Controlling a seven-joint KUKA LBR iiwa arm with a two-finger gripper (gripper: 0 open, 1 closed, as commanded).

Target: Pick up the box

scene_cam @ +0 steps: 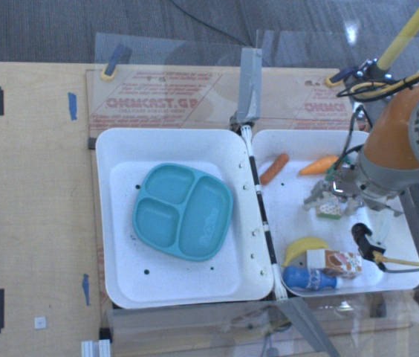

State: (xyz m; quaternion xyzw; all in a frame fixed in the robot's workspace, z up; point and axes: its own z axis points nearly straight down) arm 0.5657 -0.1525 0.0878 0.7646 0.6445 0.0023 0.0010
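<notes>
The box (pixel 333 262), a small carton printed in brown, white and red, lies on its side near the front edge of the right bin (pixel 293 175), just beside a yellow banana (pixel 304 247) on its upper left and touching or nearly touching a blue bottle (pixel 310 280) at its lower left.

The wooden bench (pixel 31 222) spreads beneath everything, with a clear plastic sheet (pixel 157 99) printed in red lying behind the bins. The left bin (pixel 113 199) holds a teal divided plate (pixel 183 211) with three compartments, set roughly at its centre. The right bin sits against it, the two joined along a dark seam.

The grey arm (pixel 403 136) with its orange band enters from the right and bends down over the right bin. Its gripper (pixel 334 193) hangs low above the middle of that bin, over a small pale item (pixel 330 210) with green and red markings that is too small to name. Whether the fingers are parted or closed cannot be told, and nothing can be seen between them. The gripper is well apart from the box, which lies nearer the front.

At the back of the right bin, an orange carrot (pixel 319 166) lies just behind the gripper, and a reddish-orange sausage-shaped toy (pixel 274 168) lies to its left, near the seam.
</notes>
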